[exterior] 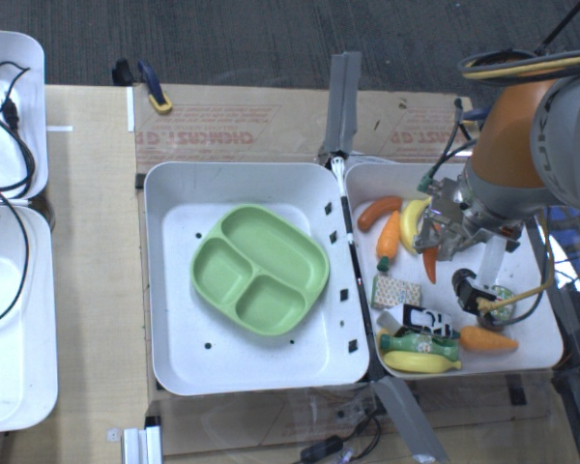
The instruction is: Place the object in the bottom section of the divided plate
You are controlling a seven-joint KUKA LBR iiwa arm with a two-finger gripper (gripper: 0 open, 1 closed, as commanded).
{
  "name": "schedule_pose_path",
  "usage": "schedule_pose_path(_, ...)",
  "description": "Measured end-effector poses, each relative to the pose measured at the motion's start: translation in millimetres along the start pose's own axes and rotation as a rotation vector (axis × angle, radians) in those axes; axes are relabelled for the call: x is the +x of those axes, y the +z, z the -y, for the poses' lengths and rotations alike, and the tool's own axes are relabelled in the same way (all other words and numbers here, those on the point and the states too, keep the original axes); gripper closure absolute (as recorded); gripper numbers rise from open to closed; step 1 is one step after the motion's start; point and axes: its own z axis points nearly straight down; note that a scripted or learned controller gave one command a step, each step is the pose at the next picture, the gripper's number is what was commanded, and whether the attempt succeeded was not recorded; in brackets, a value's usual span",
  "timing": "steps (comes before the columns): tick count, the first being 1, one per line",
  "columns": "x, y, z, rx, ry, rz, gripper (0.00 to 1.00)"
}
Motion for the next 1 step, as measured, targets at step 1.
schedule_pose_path(1,56.6,-58.5,-18.7,-0.002,0.177,-0.001,1.0)
